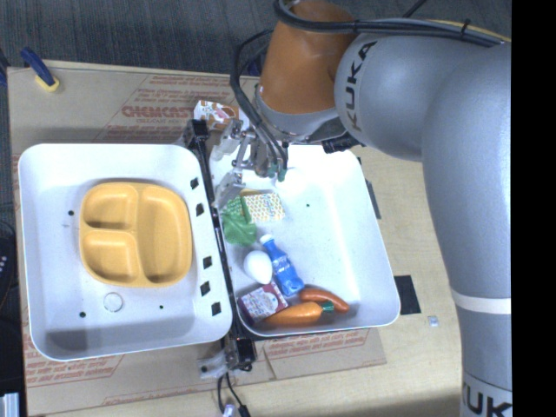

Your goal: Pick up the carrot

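Observation:
The orange carrot [295, 314] lies on its side along the front wall of the right bin [369, 233]. A shorter orange piece [325, 300] rests just behind it. My gripper [254, 159] hangs over the bin's far left corner, well away from the carrot and above a yellow checked packet [262, 205]. The carrot lies free, with nothing touching it from above.
Between gripper and carrot lie a green leafy item [236, 224], a white egg [258, 266], a blue bottle [283, 269] and a red-and-white packet [261, 302]. The left bin [43, 233] holds a yellow divided tray [136, 231]. The arm covers the right side.

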Controlling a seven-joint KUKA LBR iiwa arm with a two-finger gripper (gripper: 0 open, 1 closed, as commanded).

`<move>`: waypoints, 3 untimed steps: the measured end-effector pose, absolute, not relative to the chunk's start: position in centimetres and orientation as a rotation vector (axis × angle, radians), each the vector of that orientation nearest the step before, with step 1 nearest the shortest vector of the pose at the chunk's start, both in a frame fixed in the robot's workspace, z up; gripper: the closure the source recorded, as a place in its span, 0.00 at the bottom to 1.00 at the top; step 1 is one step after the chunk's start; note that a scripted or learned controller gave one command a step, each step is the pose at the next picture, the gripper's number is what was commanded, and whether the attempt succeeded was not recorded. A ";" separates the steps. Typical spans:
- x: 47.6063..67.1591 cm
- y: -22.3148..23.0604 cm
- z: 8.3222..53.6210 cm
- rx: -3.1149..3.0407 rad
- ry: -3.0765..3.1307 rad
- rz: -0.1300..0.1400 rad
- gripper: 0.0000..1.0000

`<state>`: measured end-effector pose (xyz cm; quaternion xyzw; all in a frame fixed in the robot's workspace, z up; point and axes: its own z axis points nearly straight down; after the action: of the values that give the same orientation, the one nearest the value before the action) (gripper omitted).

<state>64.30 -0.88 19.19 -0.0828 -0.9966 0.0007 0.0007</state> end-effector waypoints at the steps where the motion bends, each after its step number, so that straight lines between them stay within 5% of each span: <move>1: 60.8 4.9 19.2 0.007 -3.140 0.001 0.00; 2: 54.2 0.1 19.2 0.547 -3.091 0.001 0.00; 3: 65.7 -0.2 19.2 0.756 -3.051 0.001 0.00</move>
<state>65.69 -0.20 19.21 0.2404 -0.9707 0.0003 -0.0008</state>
